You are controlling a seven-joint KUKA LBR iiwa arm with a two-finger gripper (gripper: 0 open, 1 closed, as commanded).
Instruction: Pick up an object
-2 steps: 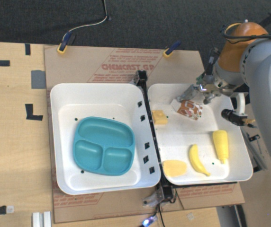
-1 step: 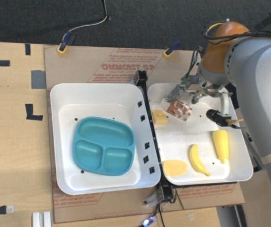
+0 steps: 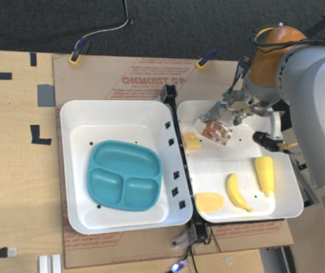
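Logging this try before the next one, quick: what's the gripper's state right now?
Gripper: over the back of the right bin, just above the orange patterned packet; open or shut cannot be told.

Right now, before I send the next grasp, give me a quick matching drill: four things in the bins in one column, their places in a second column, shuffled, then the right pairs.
Things:
1. teal divided plate
2. banana
3. corn cob
4. brown patterned packet

Places:
A. right bin, far part, by the gripper
B. left bin, middle
C. right bin, near edge, beside a flat yellow piece
D. right bin, right side, standing lengthwise

Pairs: 1-B, 2-C, 3-D, 4-A
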